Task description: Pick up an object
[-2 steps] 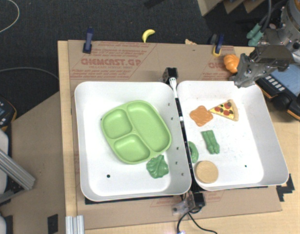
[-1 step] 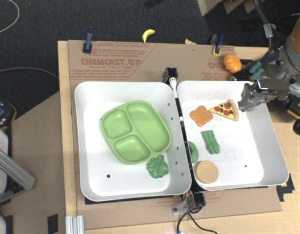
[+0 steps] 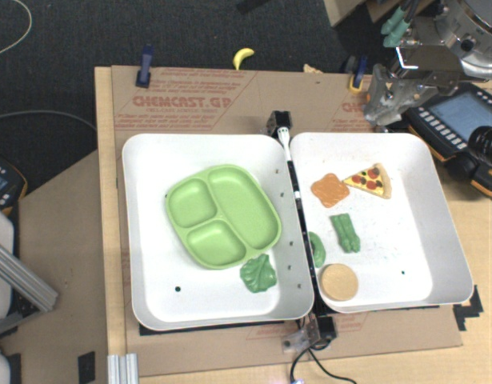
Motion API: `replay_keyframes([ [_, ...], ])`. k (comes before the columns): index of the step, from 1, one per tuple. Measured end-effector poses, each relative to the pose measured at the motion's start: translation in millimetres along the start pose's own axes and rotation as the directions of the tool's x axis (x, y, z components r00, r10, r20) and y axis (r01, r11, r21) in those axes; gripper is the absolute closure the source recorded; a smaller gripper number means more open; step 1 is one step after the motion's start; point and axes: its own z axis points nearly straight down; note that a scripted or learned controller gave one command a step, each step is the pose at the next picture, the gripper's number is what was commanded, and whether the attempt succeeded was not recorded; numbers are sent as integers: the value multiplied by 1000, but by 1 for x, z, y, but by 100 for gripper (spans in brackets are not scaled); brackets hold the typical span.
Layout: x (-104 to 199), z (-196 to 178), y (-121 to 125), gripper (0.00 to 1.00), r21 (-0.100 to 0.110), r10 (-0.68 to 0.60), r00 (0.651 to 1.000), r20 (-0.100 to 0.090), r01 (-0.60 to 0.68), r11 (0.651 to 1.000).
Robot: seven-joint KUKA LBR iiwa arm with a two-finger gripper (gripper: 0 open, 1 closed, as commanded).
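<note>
White plastic bins sit side by side at the middle of the frame, the left bin (image 3: 142, 214) and the right bin (image 3: 422, 214), touching along a black seam. The metal two-finger gripper (image 3: 387, 102) hangs at the upper right, above the cardboard just beyond the right bin's far rim; whether it is spread or closed cannot be told (it reads as a blurred grey mass).

Below and left of it, inside the right bin, lie a toy pizza slice with red dots (image 3: 370, 182), an orange flat piece (image 3: 330, 190) just beside it, a dark green ridged piece (image 3: 345, 233) nearer the middle, a round tan cookie-like disc (image 3: 339, 282) at the lower left corner, and a small green lump (image 3: 317, 250) against the seam.

The left bin holds a light green three-compartment plate (image 3: 222, 214), with a leafy green toy (image 3: 258, 274) touching its lower right edge.

Both bins rest on a brown printed cardboard sheet (image 3: 190, 102) over dark carpet (image 3: 70, 38); a yellow banana-shaped thing (image 3: 243, 56) lies at its far edge.
</note>
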Motion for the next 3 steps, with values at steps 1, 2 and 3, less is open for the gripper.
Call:
replay_keyframes([
  [1, -116, 7, -4, 100, 14, 24, 1000, 7, -24, 1000],
  [2, -150, 111, -6, 100, 26, 16, 1000, 4, -16, 1000],
  [3, -60, 1, -2, 100, 1, 0, 1000, 2, 0, 1000],
])
